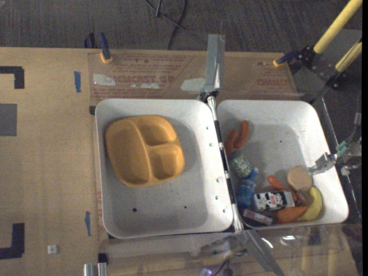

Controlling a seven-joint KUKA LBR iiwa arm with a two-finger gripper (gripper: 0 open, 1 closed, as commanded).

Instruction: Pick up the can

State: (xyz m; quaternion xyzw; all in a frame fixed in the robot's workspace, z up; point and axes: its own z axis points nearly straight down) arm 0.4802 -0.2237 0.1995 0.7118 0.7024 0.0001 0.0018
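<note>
Beside the right bin's [287, 117] left wall, one can [241, 165]

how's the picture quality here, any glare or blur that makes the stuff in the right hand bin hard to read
Camera view: lighting is soft and even, with the yellow divided plate casting only a faint shadow in the left bin; the whole frame is slightly soft, so the can label is unreadable; small items crowding the right bin near the banana blur together; bright reflections streak the frame's bottom edge.

Dim, soft focus — mild bin glare.
</note>
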